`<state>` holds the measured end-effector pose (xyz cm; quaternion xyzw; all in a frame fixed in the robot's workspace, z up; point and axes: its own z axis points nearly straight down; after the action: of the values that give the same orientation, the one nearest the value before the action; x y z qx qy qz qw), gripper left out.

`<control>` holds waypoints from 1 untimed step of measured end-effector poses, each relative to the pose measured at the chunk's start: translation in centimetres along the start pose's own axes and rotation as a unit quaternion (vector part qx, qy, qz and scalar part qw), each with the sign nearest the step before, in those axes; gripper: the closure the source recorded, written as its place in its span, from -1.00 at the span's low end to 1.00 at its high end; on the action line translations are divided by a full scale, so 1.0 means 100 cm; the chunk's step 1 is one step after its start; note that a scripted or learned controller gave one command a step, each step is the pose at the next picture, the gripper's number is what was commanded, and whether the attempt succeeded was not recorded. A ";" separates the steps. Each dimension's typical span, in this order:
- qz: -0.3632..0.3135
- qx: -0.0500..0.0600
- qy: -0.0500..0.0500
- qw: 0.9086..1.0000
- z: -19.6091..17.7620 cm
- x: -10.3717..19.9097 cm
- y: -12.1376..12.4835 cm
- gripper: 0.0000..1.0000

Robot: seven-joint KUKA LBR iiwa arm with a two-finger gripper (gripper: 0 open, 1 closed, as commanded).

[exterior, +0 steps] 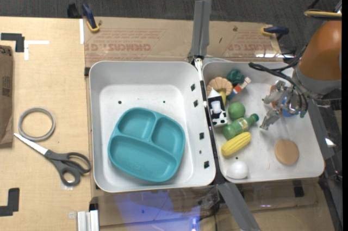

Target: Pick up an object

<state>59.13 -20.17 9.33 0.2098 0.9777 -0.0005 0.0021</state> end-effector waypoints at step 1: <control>-0.047 0.000 0.001 0.999 0.001 0.010 0.045 -1.00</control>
<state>60.04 -15.64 9.22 0.1633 0.9866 0.0000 0.0012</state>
